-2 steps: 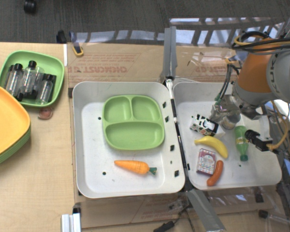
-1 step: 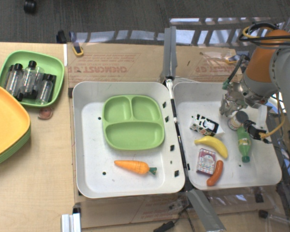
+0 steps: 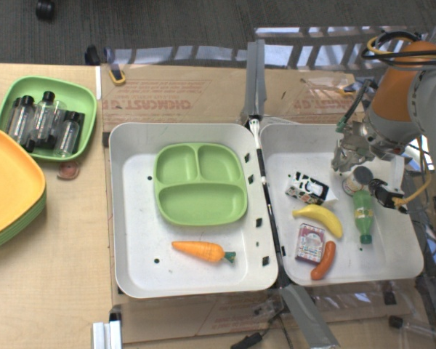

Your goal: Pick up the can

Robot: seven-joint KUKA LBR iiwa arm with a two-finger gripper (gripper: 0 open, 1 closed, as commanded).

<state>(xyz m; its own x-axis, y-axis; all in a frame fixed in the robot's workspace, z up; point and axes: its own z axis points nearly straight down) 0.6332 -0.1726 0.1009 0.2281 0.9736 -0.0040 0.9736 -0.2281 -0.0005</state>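
in the right bin (image 3: 298, 147), toward two o'clock of its floor, the gripper (image 3: 346, 163) hangs low on the grey and orange arm (image 3: 394, 97). whether it is open or closed cannot be told from this angle, and nothing is seen held in it. what looks like the can (image 3: 362, 175), a small round silvery top, stands just beside the gripper at its four o'clock.

to do the grasp well, i judge the gripper should centre over that top and come straight down to straddle it.

the green bottle (image 3: 363, 213) lies just at the can's six o'clock, so room there is tight. the black-and-white packet (image 3: 307, 187) at nine o'clock and the banana (image 3: 320, 219) at seven o'clock sit a little apart. the bin's wall runs near at three o'clock. open floor lies toward eleven o'clock, and straight up is the freest way out.
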